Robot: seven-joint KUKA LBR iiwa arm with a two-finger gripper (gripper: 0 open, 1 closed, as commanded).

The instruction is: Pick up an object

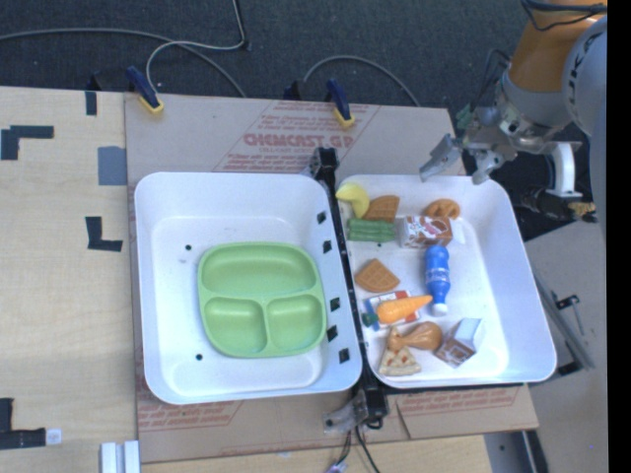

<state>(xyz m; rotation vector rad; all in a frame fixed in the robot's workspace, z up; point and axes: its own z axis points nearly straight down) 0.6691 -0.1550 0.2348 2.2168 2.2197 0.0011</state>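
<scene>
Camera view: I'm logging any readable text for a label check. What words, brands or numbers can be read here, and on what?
"CHEMCAST GP": red print on the brown board under the bins; the smaller lines around it are too blurred to read.
Blue bottle: label too small to read.
Brown packet: print unreadable.

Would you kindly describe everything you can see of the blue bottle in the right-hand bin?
The blue bottle is a small toy, plastic by its sheen, with a blue body, a white band near its middle and a white cap at the near end. It lies on its side on the floor of the right bin, its length running roughly front to back. Its cap end lies against the orange carrot; its far end comes close to the brown-and-white packet. The end effector is beyond the bin's far rim, well clear of it.
</scene>
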